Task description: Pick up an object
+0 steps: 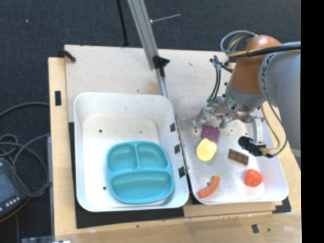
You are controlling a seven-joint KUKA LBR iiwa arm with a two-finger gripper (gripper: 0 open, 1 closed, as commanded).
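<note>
Gripper (210, 119) sits just at 12 o'clock of the purple block (210, 132), can't tell its state, nothing lifted yet.

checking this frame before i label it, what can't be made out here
- Tool, camera view: too small and blurred against the wrist hardware to tell if open or shut.
- Purple block: its top edge sits under the tool, so contact cannot be judged.
- Right bin: the arm covers its far right corner.
- Brown piece: too small to identify.
- Teal tray in the left bin: its compartments look bare, fine detail blurred.
</note>
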